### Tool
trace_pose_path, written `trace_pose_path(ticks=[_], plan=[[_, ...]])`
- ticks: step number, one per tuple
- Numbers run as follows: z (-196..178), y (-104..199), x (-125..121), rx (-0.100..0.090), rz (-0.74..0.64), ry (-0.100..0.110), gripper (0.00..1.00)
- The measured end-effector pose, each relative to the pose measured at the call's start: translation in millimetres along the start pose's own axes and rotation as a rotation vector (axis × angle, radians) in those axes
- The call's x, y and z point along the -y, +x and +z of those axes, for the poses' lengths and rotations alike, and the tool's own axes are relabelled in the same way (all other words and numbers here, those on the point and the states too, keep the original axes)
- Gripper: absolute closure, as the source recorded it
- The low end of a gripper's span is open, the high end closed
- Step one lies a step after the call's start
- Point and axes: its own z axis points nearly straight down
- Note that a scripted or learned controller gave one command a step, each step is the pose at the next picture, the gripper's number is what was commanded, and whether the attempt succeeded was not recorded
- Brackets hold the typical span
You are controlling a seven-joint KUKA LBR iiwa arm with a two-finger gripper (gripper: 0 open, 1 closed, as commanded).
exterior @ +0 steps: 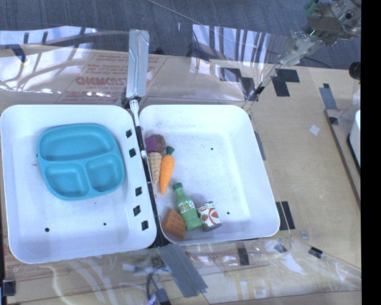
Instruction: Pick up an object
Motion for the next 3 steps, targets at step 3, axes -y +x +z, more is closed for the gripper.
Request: trace_pose_path(ticks=[3], plan=[[117,5,149,-0.004,-0.008,0.009,1.0]])
